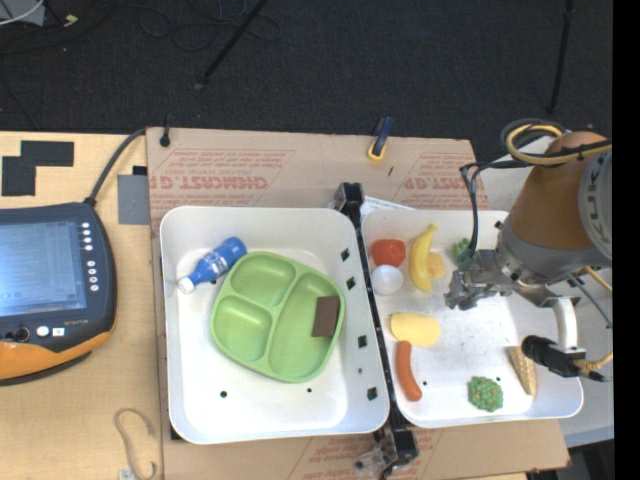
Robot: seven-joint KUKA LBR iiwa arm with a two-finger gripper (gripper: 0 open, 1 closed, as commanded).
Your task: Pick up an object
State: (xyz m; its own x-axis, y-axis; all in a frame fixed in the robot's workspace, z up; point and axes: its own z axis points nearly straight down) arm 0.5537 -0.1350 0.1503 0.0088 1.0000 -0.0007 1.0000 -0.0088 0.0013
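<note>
Arm comes in from the right; gripper sits low over the right bin, near its middle. Fingers too dark and small to read, so I cannot tell whether the jaws are open or closed, and nothing shows between them.

Closest candidates: banana just left of the gripper, a small green piece at the far side of it, white ball and tomato further left. Yellow block and sausage lie nearer, broccoli and cone near-right. Left bin holds a green tray with a brown block on it, plus a blue bottle.

Risks, as a guess:
- gripper looks parked over bare floor between items, so a close could grab nothing
- banana is curved and may roll out of a pinch
- ball sits close by the banana and could get knocked away
- green piece may be too small to catch
</note>
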